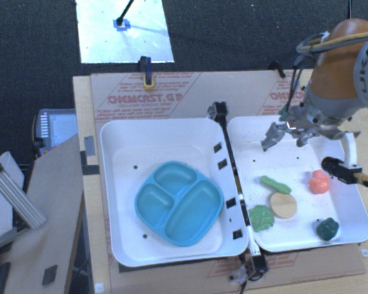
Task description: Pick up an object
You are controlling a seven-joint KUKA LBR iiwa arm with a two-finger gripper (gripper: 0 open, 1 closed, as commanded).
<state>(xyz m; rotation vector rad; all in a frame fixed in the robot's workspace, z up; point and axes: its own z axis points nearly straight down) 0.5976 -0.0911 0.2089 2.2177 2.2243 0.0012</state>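
Two shallow white bins side by side on the surface (86, 125), seen from above at a slant. The left bin (114, 179) contains a single blue divided plate (178, 202), lying flat near the bin's middle with its three compartments bare. The right bin (250, 148) contains five small items, all in its near half: a green elongated piece (275, 184); a tan disc (283, 205) just beside and below it; a leafy green piece (261, 217) touching the disc's left edge, close to the wall between the bins; an orange-red lump (320, 182) towards the right wall; and a dark green lump (327, 228) in the near right corner. The arm (342, 69) reaches in from the right, its end effector (288, 137) over the bare far half of the right bin, fingers spread and released, nothing between them. Every pickable item lies in its bin, apart from the end effector
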